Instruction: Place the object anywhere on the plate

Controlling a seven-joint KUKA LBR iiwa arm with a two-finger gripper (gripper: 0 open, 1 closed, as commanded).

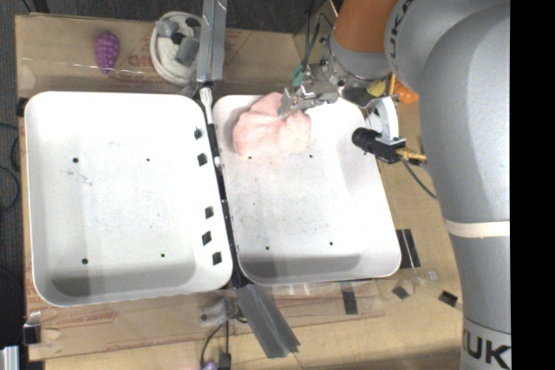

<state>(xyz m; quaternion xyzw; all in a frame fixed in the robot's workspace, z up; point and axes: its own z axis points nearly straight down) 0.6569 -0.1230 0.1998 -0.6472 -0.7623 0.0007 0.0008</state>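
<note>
Pink object (269, 133) directly under the tool (299, 100) (right bin (364, 221))

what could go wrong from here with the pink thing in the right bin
1. The gripper sits at the top edge of the soft, crumpled pink cloth-like lump, so a grasp may catch only a fold and slip off.
2. The lump lies near the back wall of the right white bin; the gripper could knock the rim.
3. I see no plate, so the placement target is unclear.

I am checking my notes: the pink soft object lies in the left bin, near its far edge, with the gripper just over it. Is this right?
Not quite. The camera view shows the pink soft object in the right bin, not the left; it does lie near the far edge, with the gripper over it.
</note>
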